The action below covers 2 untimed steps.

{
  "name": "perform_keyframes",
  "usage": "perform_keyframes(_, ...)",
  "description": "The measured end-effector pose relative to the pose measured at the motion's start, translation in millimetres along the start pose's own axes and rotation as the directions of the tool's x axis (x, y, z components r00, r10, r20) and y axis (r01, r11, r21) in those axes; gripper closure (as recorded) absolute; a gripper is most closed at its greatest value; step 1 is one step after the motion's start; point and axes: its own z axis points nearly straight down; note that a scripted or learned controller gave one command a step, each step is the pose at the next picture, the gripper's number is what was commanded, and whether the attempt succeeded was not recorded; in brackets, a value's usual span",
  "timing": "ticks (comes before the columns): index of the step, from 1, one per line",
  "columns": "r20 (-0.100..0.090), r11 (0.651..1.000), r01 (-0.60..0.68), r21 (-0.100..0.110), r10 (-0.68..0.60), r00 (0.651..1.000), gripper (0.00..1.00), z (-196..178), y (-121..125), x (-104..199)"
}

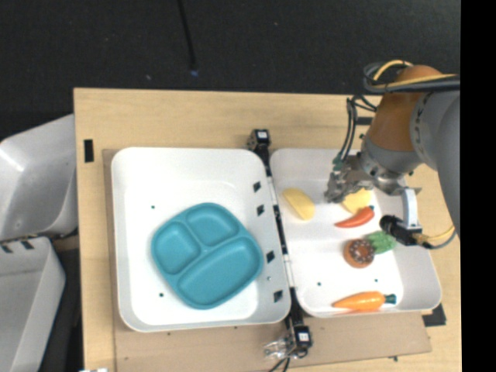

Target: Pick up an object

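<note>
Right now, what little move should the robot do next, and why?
Probably go straight down a bit. The gripper hangs over the right bin, just above a yellow piece beside the red pepper. I can't see that it holds anything, so lowering onto that piece seems the likely next step.

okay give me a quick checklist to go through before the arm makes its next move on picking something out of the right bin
1. Gripper is over the right bin: ok.
2. A target lies close by: ok, a yellow piece sits right beside the gripper.
3. Target free of neighbours: not ok, the red chili touches the yellow piece.
4. Whether anything is already held: cannot tell at this angle.
5. Other items lie apart from the gripper: ok, the yellow oval piece, donut and carrot lie apart.
6. Blue tray in the left bin is out of the way: ok.
</note>
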Motion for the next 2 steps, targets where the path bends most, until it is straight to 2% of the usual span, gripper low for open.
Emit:
perform_keyframes(1, -0.001, 1.0, 0.0, -0.002, 0.0, 1.0, 1.0, -44.2, -2.5, -3.1)
perform_keyframes(2, 0.0, 1.0, 0.006, -0.004, -0.006, 1.0, 1.0, -94.0, 6.1, -10.7)
